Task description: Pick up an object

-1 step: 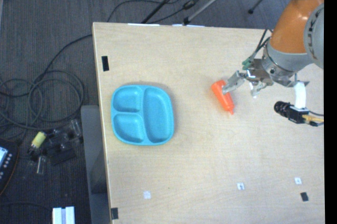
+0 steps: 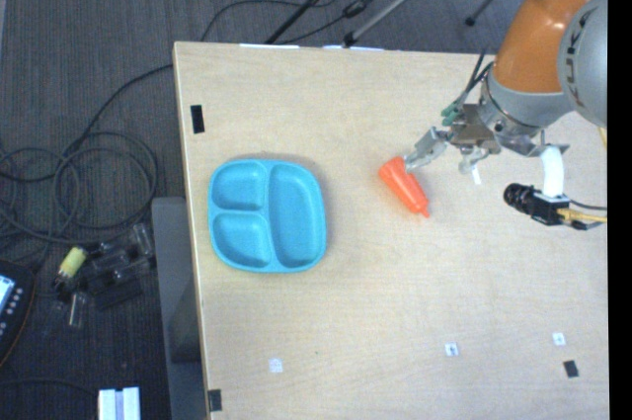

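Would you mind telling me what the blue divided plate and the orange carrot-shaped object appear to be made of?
The blue divided plate looks like moulded plastic: uniform colour, rounded rims, soft sheen. The orange carrot-shaped object seems to be a plastic or rubber toy, smooth and evenly coloured; which one I cannot tell.

The arm [image 2: 553, 42] is cut off by the frame's right edge; the tool's [image 2: 449, 151] finger spacing cannot be made out.
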Tool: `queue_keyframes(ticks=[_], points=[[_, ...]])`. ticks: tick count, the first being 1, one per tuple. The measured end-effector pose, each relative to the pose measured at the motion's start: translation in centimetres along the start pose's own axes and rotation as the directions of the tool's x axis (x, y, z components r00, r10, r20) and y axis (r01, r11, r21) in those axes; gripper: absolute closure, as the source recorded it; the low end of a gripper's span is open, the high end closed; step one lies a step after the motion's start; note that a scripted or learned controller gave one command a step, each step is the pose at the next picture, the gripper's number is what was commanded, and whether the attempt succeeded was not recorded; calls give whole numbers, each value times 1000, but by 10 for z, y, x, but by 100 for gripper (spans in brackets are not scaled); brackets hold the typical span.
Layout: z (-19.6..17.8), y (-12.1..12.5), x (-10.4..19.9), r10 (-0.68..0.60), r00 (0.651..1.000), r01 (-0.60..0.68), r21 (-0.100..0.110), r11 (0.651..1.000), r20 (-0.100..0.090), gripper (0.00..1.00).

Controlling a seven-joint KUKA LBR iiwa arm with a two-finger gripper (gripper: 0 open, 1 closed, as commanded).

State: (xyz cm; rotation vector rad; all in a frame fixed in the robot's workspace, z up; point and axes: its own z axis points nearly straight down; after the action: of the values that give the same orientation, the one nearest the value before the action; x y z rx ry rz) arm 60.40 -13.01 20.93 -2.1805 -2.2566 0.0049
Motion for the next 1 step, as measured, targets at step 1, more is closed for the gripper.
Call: queue_keyframes(ticks=[1], points=[[129,36,-29,-181,983,181,1,983,0,0]])
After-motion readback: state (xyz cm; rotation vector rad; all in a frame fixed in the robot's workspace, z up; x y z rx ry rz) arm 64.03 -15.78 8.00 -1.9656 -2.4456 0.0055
